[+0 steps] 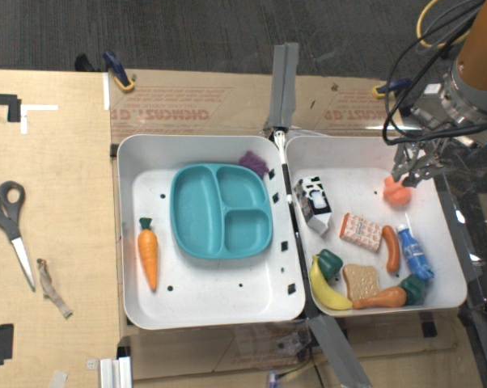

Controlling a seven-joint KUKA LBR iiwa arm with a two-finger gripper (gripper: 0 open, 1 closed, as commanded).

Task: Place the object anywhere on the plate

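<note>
- The two-finger gripper [411, 170] hangs at the far right of the right-hand shallow white bin [450, 241]. Its dark fingers point down at a small salmon-pink rounded toy [397, 192]; whether they are spread, closed or pinching that toy I cannot tell from this slanted view.
- That pink toy lies on the bin floor just below the fingertips, touching them or very nearly so. It is probably the object to be moved, judging by where the arm is aimed.
- Beside it, toward the near wall, the other toys crowd together: a red-and-white patterned packet [361, 230], a red sausage [391, 249], a blue bottle [414, 254], a slice of brown bread [362, 280], a yellow banana [328, 290]. The pink toy sits apart from them, so it is the easier pick.
- A black-and-white carton [314, 204] lies near the divider between the bins.
- The teal three-compartment plastic plate [222, 211] rests in the left-hand white bin [134, 241], well apart from the gripper; nothing lies on it, so the placing is not yet done.
- An orange toy carrot [149, 254] lies left of the plate, and a purple piece [254, 163] touches its far rim.
</note>
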